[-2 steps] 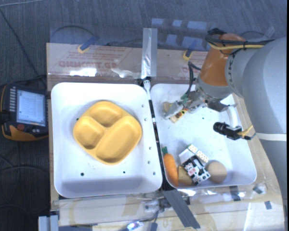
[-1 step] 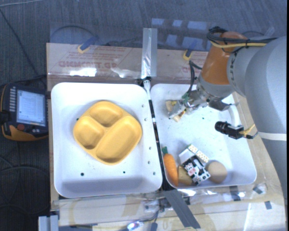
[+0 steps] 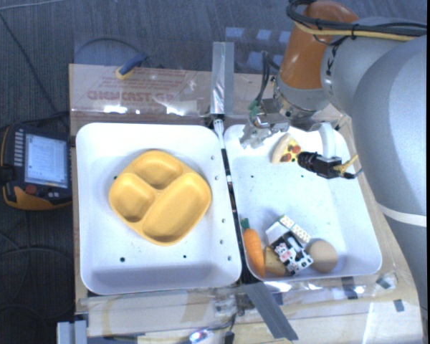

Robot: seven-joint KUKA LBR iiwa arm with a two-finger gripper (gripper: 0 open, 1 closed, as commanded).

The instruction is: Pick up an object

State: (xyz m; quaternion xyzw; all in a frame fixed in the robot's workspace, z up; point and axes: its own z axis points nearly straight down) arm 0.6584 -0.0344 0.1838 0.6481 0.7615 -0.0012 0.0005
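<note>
My gripper (image 3: 261,133) hangs low over the far left corner of the right bin (image 3: 344,199). Just to its right lies a toy pizza slice (image 3: 285,150), pale with red spots, close to the gripper but apart from it. At the bin's near edge an orange carrot (image 3: 253,250), a black-and-white patterned box (image 3: 287,243) and a tan egg (image 3: 322,255) sit bunched together. A brownish piece (image 3: 274,264) shows under the box.
The left bin (image 3: 100,256) holds a yellow three-part plate (image 3: 160,195). A metal divider (image 3: 227,185) runs between the bins. A handheld pendant (image 3: 34,165) lies on the floor to the left. The arm's grey body fills the right side.
</note>
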